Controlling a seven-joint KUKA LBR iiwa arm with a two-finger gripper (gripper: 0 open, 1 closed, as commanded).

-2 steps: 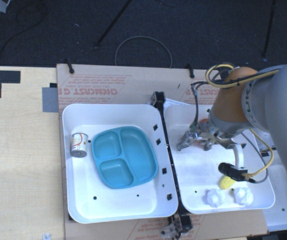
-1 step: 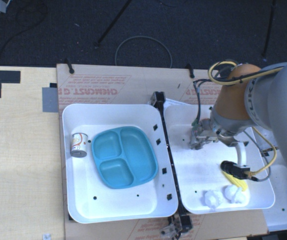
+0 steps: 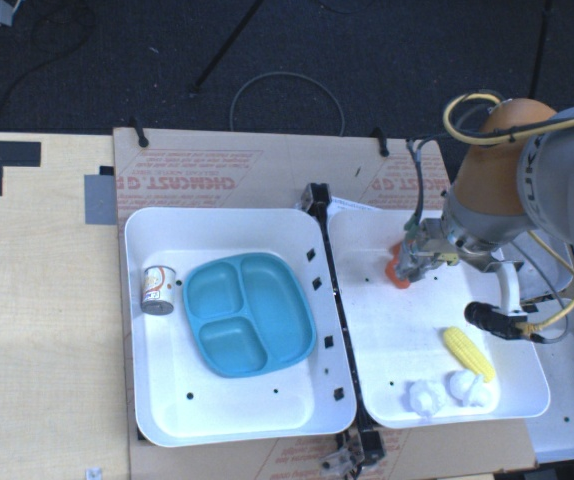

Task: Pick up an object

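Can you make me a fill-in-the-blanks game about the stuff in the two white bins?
1. The blue tray lies in the ____ bin.
2. The small can lies on the tray's ____ side.
3. The corn cob is colored ____.
4. The gripper is over an ____ object.

Missing words: left; left; yellow; orange

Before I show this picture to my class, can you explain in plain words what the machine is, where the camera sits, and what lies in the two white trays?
One camera looks down at a slant. The grey and orange machine on the right is a robot arm; its gripper is down over an orange-red object in the right bin. That bin also holds a corn cob and two white lumps. The left bin holds a blue divided plate and a small can. I cannot tell whether anything is gripped.
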